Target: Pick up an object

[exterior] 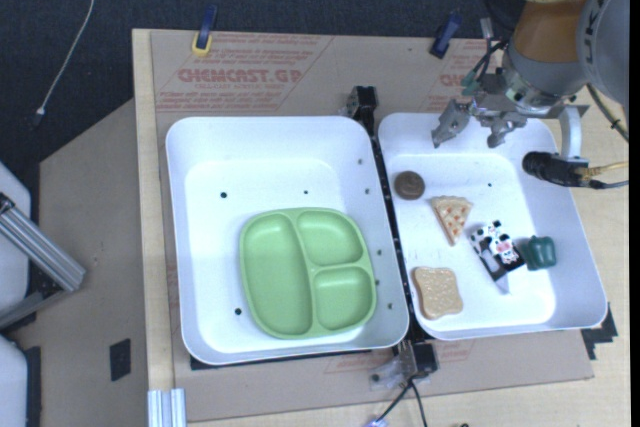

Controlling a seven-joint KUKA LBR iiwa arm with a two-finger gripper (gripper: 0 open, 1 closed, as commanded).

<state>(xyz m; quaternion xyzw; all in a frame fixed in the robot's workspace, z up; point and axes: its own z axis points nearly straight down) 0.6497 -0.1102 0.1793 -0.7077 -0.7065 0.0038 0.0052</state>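
The right bin (560,310) holds a brown round cookie (408,184), a pizza slice (452,216), a slice of toast (437,291), a black-and-white cow toy (495,244) and a small dark green piece (541,252). My gripper (468,137) hangs over the far edge of this bin, above and to the right of the cookie. It is open, its two fingers spread wide, and nothing is between them.
The left bin (200,215) bears a light green divided plate (307,270). A black clamp (362,101) sits at the far end of the seam between the bins. Blue clips (205,27) pin the cardboard sheet at the back.
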